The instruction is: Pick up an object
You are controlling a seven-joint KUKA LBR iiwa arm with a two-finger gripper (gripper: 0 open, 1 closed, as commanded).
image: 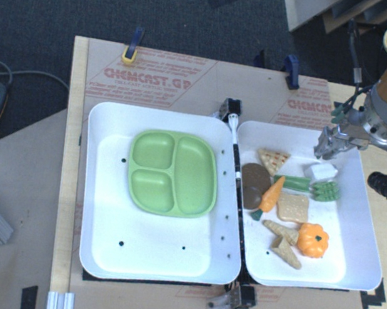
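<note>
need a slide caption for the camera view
Gripper hovers over toy food in the right bin; green divided plate sits in the left bin.

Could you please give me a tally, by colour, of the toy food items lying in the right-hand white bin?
Orange: 2, a plastic carrot and a small round pumpkin
Tan: 4, a waffle wedge, a square cracker and two pale sticks
Brown: 1, an oval patty
Green: 1, a leafy bundle
White: 1, a small block
Total: 9

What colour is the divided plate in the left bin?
Light green; the divided plate shows clearly in the camera view.
</note>
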